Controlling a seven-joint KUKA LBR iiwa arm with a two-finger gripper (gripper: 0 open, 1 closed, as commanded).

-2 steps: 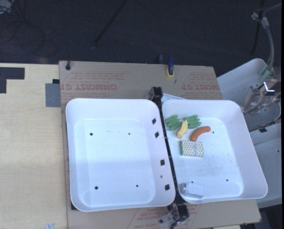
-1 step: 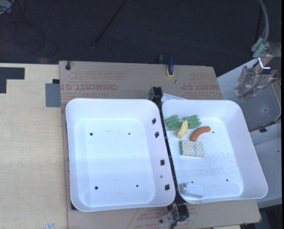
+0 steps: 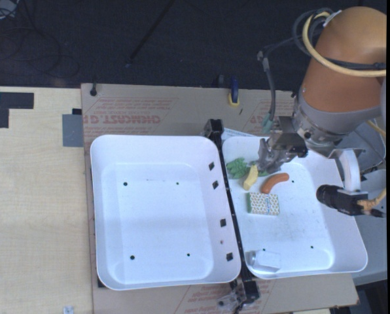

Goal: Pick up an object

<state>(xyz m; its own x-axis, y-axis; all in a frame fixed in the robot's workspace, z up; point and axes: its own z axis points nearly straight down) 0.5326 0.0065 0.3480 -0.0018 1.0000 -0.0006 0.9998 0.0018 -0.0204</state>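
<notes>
Item: grey arm with a broad orange band, entering from the right, far side of the scene. Its tool (image 3: 268,162) hangs low over the far left part of the right shallow white plastic bin (image 3: 326,257), tip directly above the cluster of objects; whether it is spread or pressed together cannot be told, as the dark tool body hides the tip.

Item: small green crumpled object (image 3: 236,169), in the right bin, far left corner area, just left of the tool.

Item: pale yellow elongated piece (image 3: 250,176), lying slantwise, touching or just beside the green object, directly below the tool.

Item: orange sausage-shaped object (image 3: 274,182), lying slantwise just right of the yellow piece, near the tool tip.

Item: flat rectangular pad with a green and white pattern (image 3: 264,204), nearer than the three above, just beside them.

Item: small white-grey object (image 3: 267,260), at the near left corner of the right bin, well apart from the others.

Item: left shallow white plastic bin (image 3: 110,267), adjoining the right bin, both on the cardboard-covered table (image 3: 149,110).
</notes>
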